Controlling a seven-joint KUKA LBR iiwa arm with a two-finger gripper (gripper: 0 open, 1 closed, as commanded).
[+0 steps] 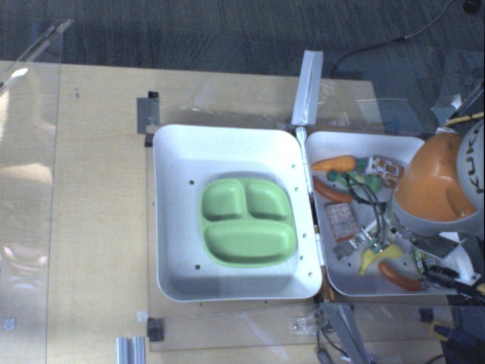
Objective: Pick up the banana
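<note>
lab | wooden bench | white bins | loose cables

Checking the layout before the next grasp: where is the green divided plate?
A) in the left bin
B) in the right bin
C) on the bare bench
A: the green divided plate lies flat in the left bin, apart from the toy food crowding the right bin.

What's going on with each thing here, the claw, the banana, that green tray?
Claw: down in the right bin, just above the banana.
Banana: lying in the right bin, partly covered.
Green tray: flat in the left bin, right side up.
Carrot: lying at the right bin's far end.
</note>
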